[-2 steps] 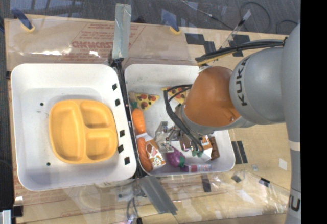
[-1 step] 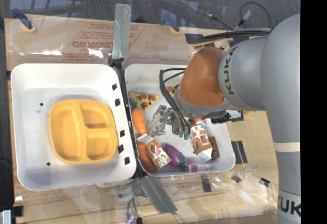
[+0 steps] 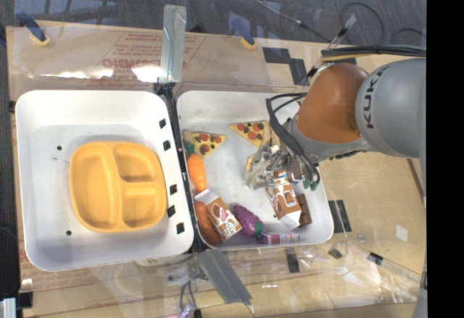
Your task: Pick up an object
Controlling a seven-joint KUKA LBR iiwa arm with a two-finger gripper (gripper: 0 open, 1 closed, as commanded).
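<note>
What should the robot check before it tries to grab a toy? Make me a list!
1. Gripper is over the right bin, where the toys are: ok.
2. A toy is within reach: ok, a carton lies right beside the gripper.
3. Gripper has something in it: cannot tell, the wrist hides it.
4. Space around the carton: not ok, it lies close to the bin wall.
5. Other toys out of the way: ok, the pizza slices, carrot and eggplant lie apart.
6. Yellow tray sits in the left bin: ok.
</note>
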